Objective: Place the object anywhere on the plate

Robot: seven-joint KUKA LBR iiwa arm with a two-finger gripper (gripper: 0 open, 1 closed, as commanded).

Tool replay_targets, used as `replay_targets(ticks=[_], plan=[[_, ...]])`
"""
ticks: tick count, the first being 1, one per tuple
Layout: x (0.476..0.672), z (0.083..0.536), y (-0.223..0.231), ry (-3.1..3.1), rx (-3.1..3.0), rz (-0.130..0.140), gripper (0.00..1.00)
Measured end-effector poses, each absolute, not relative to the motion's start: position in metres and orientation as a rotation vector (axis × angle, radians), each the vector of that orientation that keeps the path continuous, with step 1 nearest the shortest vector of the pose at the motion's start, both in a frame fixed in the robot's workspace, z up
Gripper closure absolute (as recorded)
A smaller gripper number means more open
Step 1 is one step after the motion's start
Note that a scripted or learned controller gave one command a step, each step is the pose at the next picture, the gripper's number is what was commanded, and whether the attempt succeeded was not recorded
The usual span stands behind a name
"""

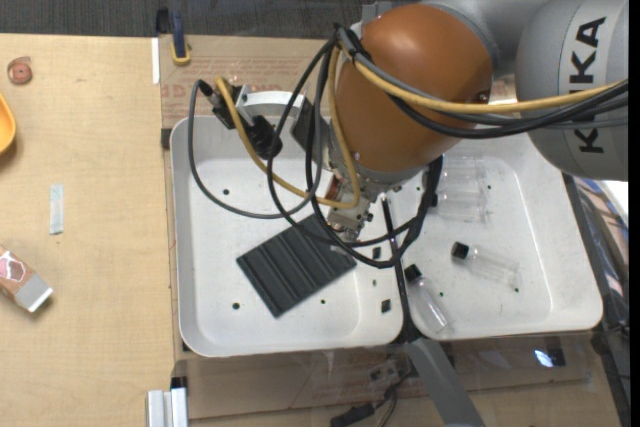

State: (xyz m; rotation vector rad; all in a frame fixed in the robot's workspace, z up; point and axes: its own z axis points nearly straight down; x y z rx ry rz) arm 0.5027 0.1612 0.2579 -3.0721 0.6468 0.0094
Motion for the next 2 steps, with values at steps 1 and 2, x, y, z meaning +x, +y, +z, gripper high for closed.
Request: replay_targets(ticks=[1, 2], plan=[[0.535, 0.18, 0.23, 0.463, -3.105, 0.009, 1.0], [0.567, 0.222, 0.229, 0.326, -3.121, 0.005, 1.0]])
